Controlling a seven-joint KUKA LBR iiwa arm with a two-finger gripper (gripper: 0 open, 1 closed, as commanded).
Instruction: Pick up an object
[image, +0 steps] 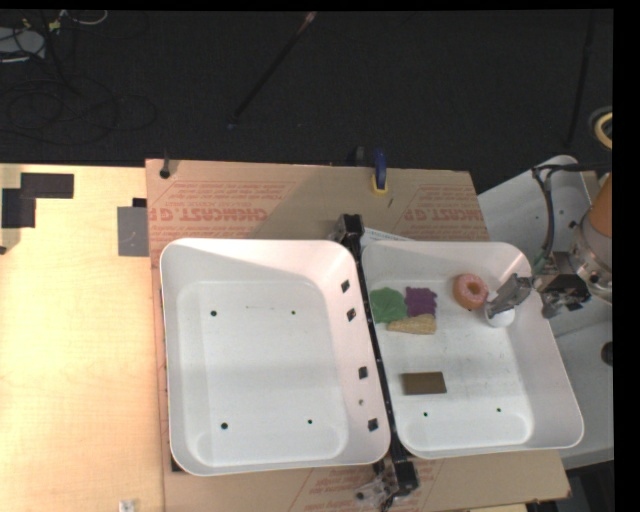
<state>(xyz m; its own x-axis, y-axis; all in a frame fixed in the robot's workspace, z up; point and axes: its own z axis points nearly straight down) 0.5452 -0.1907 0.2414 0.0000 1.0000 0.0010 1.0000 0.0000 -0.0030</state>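
Note:
The right bin (540, 420) holds several small objects. A pink ring-shaped piece (470, 290) lies near its far right side. A green lump (388, 302) and a purple lump (421, 298) sit side by side near the bin's far left, with a tan piece (412, 325) just in front of them. A flat brown block (424, 384) lies nearer the front. My gripper (508, 298) reaches in over the bin's right rim, just right of the pink ring, with nothing visibly held.
The left bin (180, 300) stands beside the right one, with a black divider (362, 330) between them. Both rest on cardboard (260, 205) on the wooden bench (70, 350). The arm's wrist and cables (575, 250) hang over the right edge.

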